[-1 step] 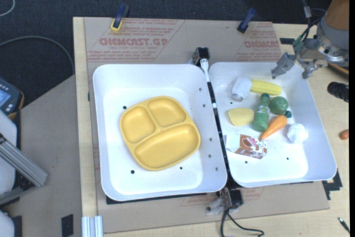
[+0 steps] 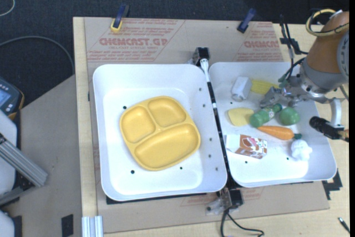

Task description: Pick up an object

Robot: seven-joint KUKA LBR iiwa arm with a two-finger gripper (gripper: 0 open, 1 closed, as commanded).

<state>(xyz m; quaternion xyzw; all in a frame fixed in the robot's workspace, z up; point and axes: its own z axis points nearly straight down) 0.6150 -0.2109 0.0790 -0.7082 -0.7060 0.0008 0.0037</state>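
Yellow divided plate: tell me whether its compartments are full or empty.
Empty. All three compartments of the yellow divided plate show bare yellow surface; it lies flat in the left bin, while the toys sit in the right bin.

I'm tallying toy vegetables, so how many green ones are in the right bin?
2. One green piece lies beside the pale yellow slice; the other sits just right of it, above the carrot. The hand hovering there may hide more.

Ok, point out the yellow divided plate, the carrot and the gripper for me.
yellow divided plate [image 2: 166,150]: camera view, floor of its largest compartment.
carrot [image 2: 275,132]: camera view, middle of its orange body.
gripper [image 2: 275,98]: camera view, between its fingertips, low in the right bin.
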